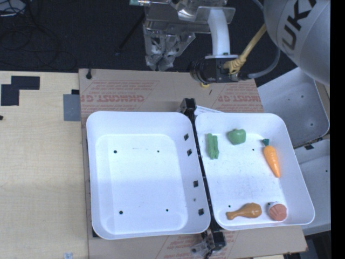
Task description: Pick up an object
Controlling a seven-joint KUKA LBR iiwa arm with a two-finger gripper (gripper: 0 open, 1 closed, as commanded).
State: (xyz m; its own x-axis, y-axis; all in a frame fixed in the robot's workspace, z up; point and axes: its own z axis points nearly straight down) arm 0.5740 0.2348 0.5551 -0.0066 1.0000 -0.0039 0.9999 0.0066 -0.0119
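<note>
Several toy foods lie in the right bin [291,144]. A green bean pod [213,145] lies near its left wall, with a green pepper [236,136] just to the right of it. An orange carrot [271,161] rests toward the right wall. A tan chicken drumstick [245,212] and a pink-red round piece [277,212] sit along the front edge. My gripper [163,55] hangs high at the back, above the far edge of the cardboard and behind the left bin, far from all the objects. Nothing shows in it.
The left bin [99,144] sits beside the right one, joined by a black clip strip [195,166]. Both rest on a brown cardboard sheet [135,93]. A white tube and yellow cable [237,63] hang off the arm behind the right bin.
</note>
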